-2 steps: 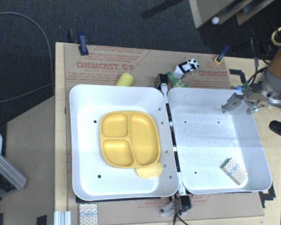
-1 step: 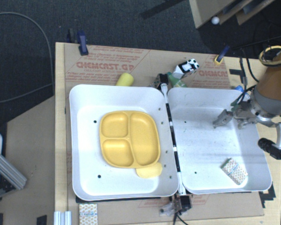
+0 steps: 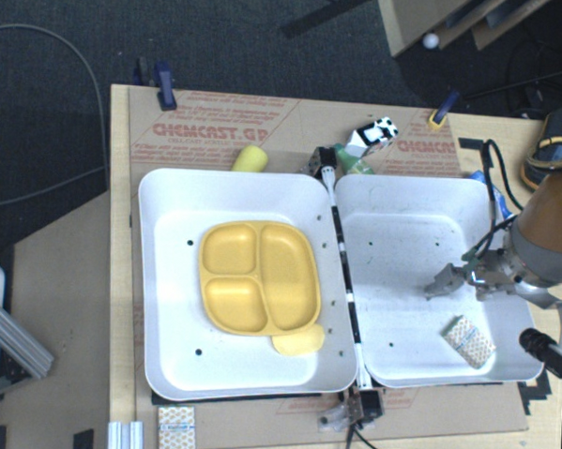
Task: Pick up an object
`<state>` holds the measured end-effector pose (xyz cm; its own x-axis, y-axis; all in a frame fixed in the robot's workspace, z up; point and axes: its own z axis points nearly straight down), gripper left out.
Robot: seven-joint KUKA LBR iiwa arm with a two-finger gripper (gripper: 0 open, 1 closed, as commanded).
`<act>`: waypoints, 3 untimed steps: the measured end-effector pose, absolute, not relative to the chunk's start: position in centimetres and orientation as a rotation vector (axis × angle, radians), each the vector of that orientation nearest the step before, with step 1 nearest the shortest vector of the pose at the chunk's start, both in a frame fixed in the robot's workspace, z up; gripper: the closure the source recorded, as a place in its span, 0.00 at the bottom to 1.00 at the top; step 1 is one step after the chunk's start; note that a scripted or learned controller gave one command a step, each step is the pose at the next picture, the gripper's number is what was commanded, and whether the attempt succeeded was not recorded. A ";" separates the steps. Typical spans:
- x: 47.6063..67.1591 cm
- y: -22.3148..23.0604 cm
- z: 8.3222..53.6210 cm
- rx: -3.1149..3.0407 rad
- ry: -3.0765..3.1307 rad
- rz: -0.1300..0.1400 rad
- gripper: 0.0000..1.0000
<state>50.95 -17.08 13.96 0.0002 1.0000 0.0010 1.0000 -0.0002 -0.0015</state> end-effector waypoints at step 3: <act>66.6 -19.9 8.5 -2.224 -2.223 0.001 0.00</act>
<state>66.65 -19.94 8.53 0.0006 1.0000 -0.0030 1.0000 -0.0006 0.0017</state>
